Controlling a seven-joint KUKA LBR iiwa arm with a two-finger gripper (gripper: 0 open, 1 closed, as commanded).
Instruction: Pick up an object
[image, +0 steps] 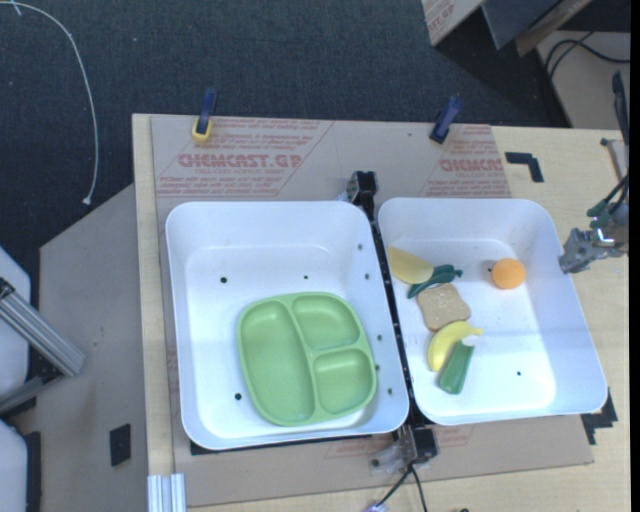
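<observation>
The right bin (530, 385) holds several small items. An orange ball-shaped fruit (508, 273) lies near its right wall. A pale yellow wedge (407, 264), a dark green stem-like piece (436, 276), a slice of bread (443, 305), a banana (446, 343) and a green bottle-shaped item (456, 369) are grouped at its left side. My gripper (586, 248) hangs at the view's right edge, just over the right bin's right rim, to the right of the orange fruit and apart from it. Nothing shows in its grasp.
A green three-compartment plate (300, 355) lies in the left bin (200, 260). The two bins touch along a black centre divider (385, 300). Blue and yellow clamps (204, 118) hold the cardboard sheet at the bench's back edge.
</observation>
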